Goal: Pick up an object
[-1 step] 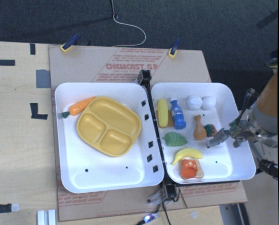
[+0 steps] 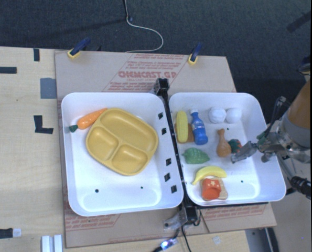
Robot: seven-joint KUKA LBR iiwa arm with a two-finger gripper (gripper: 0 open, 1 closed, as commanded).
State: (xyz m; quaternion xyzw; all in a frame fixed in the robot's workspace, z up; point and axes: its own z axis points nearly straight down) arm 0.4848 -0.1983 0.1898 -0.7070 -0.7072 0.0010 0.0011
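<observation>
Pincer [image 2: 243,152] seemingly empty, above right bin [image 2: 260,140].

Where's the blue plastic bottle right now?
The blue plastic bottle lies in the right white bin, near its left wall, between the yellow corn cob and the brown drumstick.

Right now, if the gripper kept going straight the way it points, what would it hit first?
The gripper points left across the right bin. First in line looks like the brown drumstick-shaped toy, with a small red and green piece beside it. Height above them is unclear, so it might pass over.
</observation>
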